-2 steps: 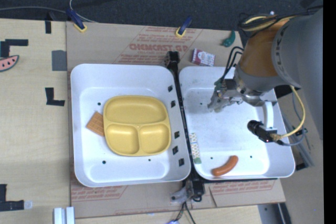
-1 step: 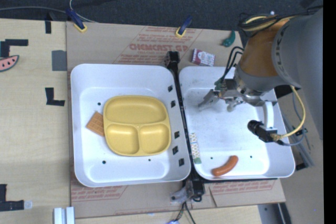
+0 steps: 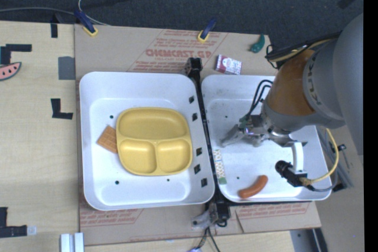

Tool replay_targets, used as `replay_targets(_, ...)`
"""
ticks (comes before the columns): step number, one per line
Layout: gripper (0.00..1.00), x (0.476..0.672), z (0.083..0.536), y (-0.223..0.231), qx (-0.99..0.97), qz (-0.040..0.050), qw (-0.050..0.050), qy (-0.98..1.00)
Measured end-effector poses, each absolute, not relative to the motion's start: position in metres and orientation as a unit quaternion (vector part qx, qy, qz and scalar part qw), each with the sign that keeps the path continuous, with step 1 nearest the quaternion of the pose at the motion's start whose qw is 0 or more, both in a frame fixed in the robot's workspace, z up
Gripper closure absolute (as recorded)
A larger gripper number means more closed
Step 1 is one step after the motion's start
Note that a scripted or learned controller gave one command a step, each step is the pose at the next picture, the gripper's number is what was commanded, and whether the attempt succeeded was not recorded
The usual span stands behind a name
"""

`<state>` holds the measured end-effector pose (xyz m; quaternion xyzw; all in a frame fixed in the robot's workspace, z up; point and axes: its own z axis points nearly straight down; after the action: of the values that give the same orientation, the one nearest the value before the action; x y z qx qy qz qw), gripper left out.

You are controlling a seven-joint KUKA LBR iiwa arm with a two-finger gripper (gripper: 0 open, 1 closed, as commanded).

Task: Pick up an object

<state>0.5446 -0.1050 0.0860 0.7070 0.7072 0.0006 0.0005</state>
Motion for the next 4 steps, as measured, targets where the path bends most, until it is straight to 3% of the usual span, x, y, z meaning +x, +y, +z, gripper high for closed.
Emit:
replay_targets(1,1.00,0.545,0.096,-0.106,0.707,0.0007,0.003,0.707)
replay_targets(2,0.00,0.545,0.096,-0.106,0.707,0.0006,0.003,0.707)
replay_targets(3,1.00,0.545,0.105,-0.106,0.707,0.0006,0.002,0.707)
replay_targets(4,1.00,0.545,0.114,-0.105,0.707,0.0007,0.001,0.708)
